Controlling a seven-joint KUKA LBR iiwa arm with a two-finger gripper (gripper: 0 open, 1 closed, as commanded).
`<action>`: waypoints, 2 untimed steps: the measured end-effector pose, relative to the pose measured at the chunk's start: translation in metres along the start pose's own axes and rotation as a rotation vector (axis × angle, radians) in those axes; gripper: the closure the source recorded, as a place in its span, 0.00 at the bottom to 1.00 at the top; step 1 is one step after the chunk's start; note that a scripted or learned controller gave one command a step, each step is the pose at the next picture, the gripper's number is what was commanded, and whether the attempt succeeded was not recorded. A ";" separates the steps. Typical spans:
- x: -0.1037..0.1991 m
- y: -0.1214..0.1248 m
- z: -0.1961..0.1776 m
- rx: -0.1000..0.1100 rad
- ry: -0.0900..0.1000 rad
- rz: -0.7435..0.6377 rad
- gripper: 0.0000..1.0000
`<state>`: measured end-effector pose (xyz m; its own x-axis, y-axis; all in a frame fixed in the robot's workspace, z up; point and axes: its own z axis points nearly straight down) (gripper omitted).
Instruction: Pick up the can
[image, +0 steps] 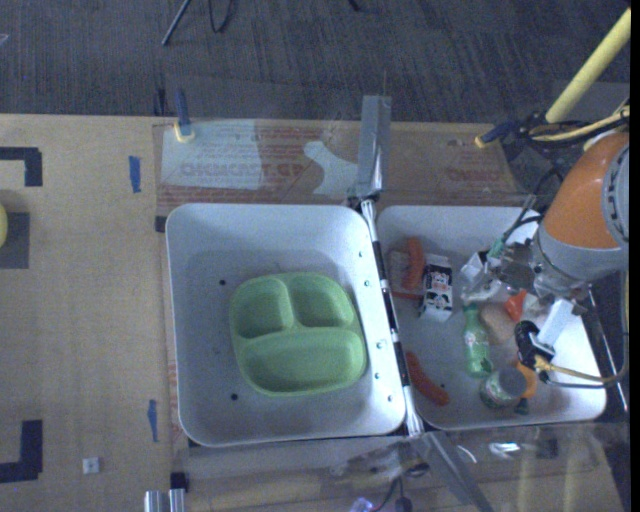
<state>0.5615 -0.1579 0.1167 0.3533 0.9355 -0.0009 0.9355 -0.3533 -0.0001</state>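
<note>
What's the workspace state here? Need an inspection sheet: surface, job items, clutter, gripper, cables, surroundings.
Surface: bench bearing two white bins, left bin and right bin.
Job's things: can near the right bin's front, beside a green bottle.
Clutter: green divided plate in the left bin; small carton and two reddish pieces in the right bin.
Grippers: arm over the right bin's right side; gripper lost in the clutter, finger state cannot be told.
Cables: yellow cable by the can; dark cable along the wrist.
Surroundings: blue tape marks and black corner marks on the bench; dark floor behind.
</note>
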 end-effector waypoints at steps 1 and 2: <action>0.006 0.066 0.029 0.022 0.010 0.012 0.00; 0.018 0.061 0.032 0.004 0.000 0.096 0.00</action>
<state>0.6253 -0.1627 0.0849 0.4416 0.8972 -0.0012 0.8972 -0.4416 -0.0036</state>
